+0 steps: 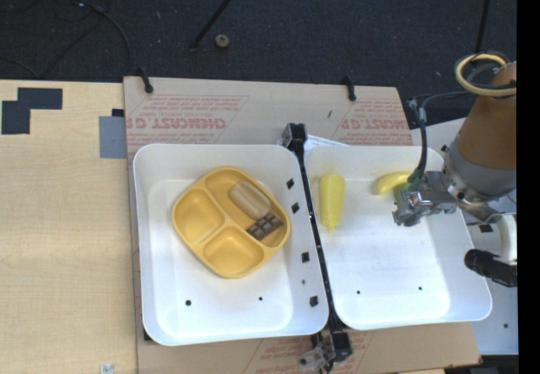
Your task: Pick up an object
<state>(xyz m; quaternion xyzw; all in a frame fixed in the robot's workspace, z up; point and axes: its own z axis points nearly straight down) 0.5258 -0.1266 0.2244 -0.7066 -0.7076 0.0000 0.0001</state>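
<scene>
Pincer [407,210] low at right bin's [405,296] upper right, finger state unclear. Banana [390,184] just beside it; yellow corn cob [331,199] leftward; divided yellow plate [228,233] in left bin [211,313].

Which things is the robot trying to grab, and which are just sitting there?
For the job:
- claw, over the right bin
- small yellow thing right beside the claw
- yellow corn-shaped thing in the same bin

Just sitting there:
- yellow divided tray in the left bin
- tan piece and dark piece on that tray
- cardboard sheet behind the bins
</scene>
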